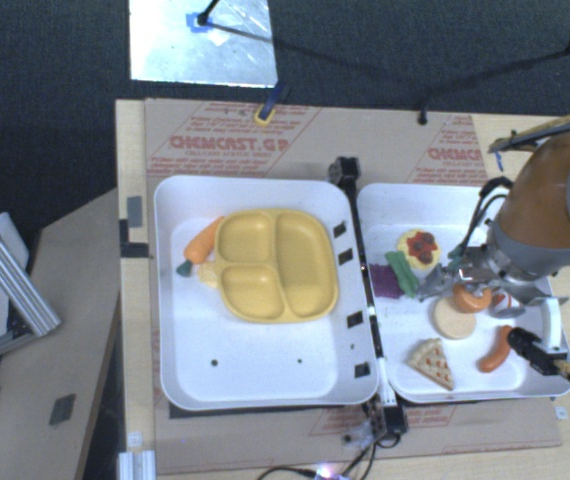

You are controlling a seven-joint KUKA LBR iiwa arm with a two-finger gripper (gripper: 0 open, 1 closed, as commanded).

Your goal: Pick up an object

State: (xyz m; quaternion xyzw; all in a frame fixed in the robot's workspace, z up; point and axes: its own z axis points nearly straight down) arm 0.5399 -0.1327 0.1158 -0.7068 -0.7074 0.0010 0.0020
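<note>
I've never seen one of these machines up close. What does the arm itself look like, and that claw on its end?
The arm is a fat rounded tube, orange-brown on top and grey near the wrist. Black cables loop along its side. At its tip sits the claw, a small cluster of dark and silvery metal parts, over the right white bin. The picture is too coarse to show its details.

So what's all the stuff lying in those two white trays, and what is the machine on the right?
bins: 2, white, side by side on the bench
divided plate: 1, yellow, left bin
toy carrot: 1, orange, left bin, by the plate's left edge
toy foods: several, mixed colours, right bin, among them a sausage and a wedge
arm: 1, grey and orange, over the right bin
gripper: 1, dark, low over the foods
</note>
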